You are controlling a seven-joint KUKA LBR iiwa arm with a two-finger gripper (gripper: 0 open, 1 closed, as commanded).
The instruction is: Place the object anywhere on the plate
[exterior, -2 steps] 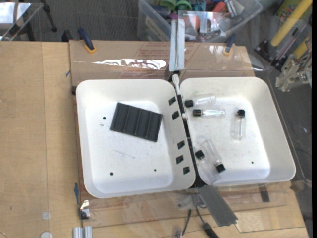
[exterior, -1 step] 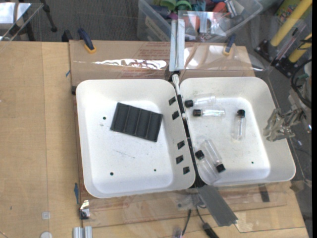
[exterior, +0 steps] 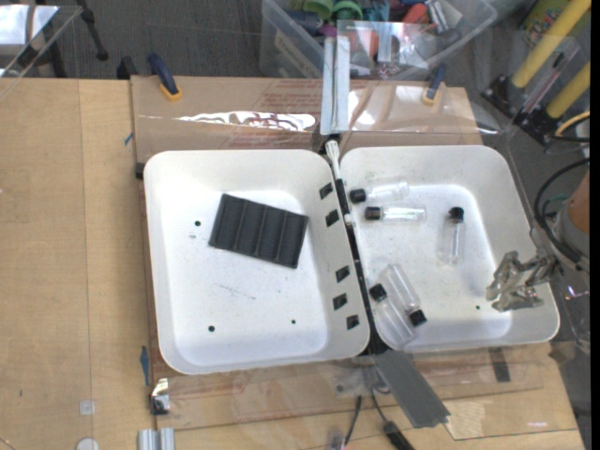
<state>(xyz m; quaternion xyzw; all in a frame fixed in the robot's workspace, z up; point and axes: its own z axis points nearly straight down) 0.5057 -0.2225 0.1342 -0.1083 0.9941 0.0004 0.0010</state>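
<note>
Wooden bench (exterior: 56, 251): claw (exterior: 517, 284) over right bin (exterior: 525, 214), grip seemingly empty, opening unclear.

Clear tub (exterior: 375, 7) of toys (rear), blue clamp (exterior: 165, 78), wood bench (exterior: 56, 251)

Bright, even light falls from above on my tabletop (exterior: 56, 251). Both white bins (exterior: 187, 336) nearly wash out. Glare streaks the taped cardboard (exterior: 244, 118) at upper centre. Shadows stay soft; the whole frame looks slightly grainy.
</note>
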